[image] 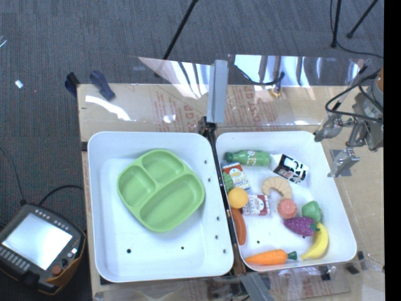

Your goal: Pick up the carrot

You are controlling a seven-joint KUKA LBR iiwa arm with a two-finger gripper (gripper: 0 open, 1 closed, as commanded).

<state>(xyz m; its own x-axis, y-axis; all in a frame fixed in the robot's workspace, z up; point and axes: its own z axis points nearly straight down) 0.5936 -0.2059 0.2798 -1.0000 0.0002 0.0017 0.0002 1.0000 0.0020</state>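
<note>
The carrot (pixel 269 256) is orange with a green top and lies flat along the front wall of the right bin (pixel 341 215), its top pointing right toward a banana (pixel 318 243). My gripper (pixel 336 147) hangs at the far right, over the right bin's back right corner and well away from the carrot. Its two fingers (pixel 344 162) stand apart with nothing between them, so it is open.
The right bin also holds a green bottle (pixel 249 158), a milk carton (pixel 291 167), an orange (pixel 237 197), purple grapes (pixel 299 224), a green pepper (pixel 311 211) and an orange-red stick (pixel 239 226) by the left wall. A green divided plate (pixel 161 189) lies in the left bin (pixel 106 243).
</note>
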